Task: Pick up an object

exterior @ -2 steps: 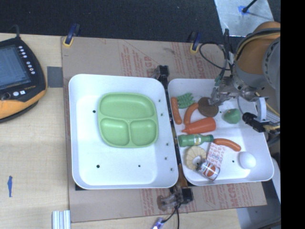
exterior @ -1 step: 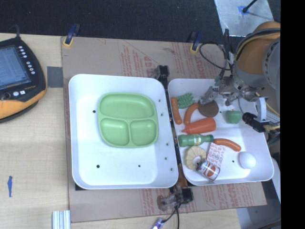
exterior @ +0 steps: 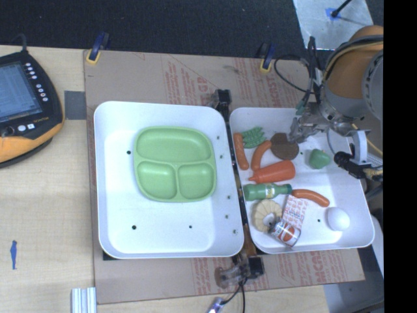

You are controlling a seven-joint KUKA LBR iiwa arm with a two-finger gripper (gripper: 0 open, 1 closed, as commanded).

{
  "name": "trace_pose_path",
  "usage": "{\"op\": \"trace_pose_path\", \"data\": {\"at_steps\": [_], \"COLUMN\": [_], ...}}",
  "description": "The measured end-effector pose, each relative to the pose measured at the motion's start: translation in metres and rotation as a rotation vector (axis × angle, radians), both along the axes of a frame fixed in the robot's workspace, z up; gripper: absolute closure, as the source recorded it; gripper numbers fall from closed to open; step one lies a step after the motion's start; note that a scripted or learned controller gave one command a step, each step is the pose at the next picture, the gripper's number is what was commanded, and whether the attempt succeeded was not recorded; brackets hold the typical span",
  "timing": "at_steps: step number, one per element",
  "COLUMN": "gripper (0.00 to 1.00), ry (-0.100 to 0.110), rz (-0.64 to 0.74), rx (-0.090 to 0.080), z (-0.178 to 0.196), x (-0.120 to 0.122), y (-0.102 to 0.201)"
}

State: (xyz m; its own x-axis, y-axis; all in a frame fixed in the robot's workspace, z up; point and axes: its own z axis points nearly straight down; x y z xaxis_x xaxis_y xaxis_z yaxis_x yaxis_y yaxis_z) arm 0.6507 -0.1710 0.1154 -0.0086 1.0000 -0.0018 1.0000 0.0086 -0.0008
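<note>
Bit of a crowded setup. All the toy food was piled into the right bin [exterior: 365,194], probably so there'd be plenty to grab within the arm's reach. The left bin [exterior: 111,175] was given over to a green divided plate [exterior: 174,163], well away from the gripper [exterior: 301,128].

The gripper was parked low over the far corner of the right bin. How wide it was spread, or whether anything was caught in it, couldn't be made out, since it was just a blur of metal and cables.

Best guess for the target was the brown disc [exterior: 285,148], sat just beside the gripper on its near-left side, possibly touching. It looked flat, round and dark, a bit like a burger patty, and was leaned against an orange carrot [exterior: 273,171] and a curved red-orange piece [exterior: 260,152]. A green lump [exterior: 319,158] was left just near of the gripper, and a white egg [exterior: 337,219] was further off towards the front.
</note>
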Motion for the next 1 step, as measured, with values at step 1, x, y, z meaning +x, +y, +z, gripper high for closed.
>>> {"op": "trace_pose_path", "data": {"at_steps": [1], "gripper": [0.00], "ry": [0.000], "rz": [0.000], "rx": [0.000], "z": [-0.0001], "x": [-0.0001], "y": [0.0000]}}
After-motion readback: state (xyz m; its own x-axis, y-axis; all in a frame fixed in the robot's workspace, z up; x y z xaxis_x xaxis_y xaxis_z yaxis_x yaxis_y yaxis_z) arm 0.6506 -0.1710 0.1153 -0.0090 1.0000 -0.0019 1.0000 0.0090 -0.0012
